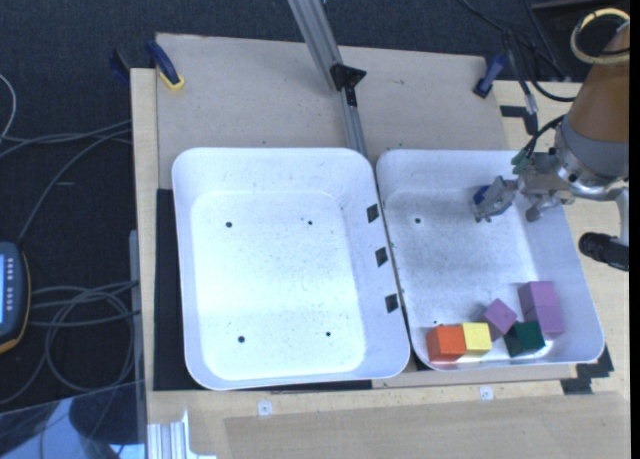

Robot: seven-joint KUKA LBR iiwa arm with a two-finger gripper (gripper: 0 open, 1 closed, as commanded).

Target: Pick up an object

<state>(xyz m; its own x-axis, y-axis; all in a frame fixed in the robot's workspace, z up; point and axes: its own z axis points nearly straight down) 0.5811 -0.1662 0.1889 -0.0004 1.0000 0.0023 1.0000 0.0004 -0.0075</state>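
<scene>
Several small blocks lie clustered in the front right corner of the right bin (440, 247): an orange block (447, 341), a yellow block (477, 336), a small purple block (501, 314), a dark green block (523, 338) and a taller purple block (543, 305). My gripper (512, 205) hangs over the back right part of this bin, well behind the blocks. It is open, and nothing is between its fingers.
The left bin (190, 247) sits beside the right one, joined by black clips (381, 256). A slanted metal bar (320, 37) rises behind the bins. Blue clamps (165, 65) hold the board's back corners. Cables trail on the floor at left.
</scene>
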